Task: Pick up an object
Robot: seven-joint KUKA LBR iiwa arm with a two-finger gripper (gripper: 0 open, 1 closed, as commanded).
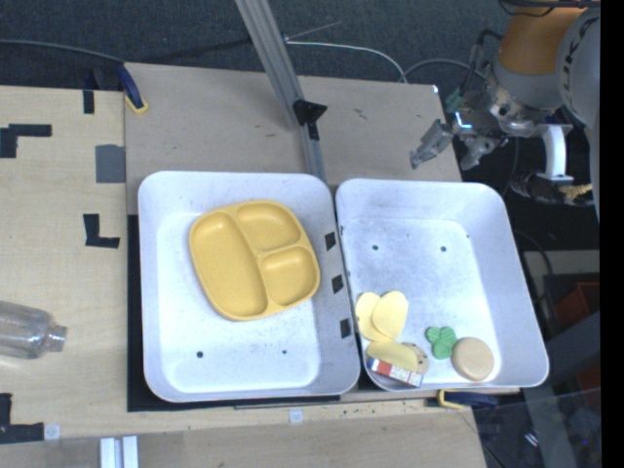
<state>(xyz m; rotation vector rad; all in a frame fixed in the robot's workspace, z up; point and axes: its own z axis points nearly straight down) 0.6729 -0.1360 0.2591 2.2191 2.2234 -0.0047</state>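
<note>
The gripper hangs beyond the far rim of the right bin, fingers spread and holding nothing, while small objects cluster in its near corner, awaiting picking.

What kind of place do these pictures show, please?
Probably a robot test bench in a lab, not a kitchen: two shallow white bins side by side, toy-like food beside a yellow divided plate, and a robot arm at the edge.
</note>
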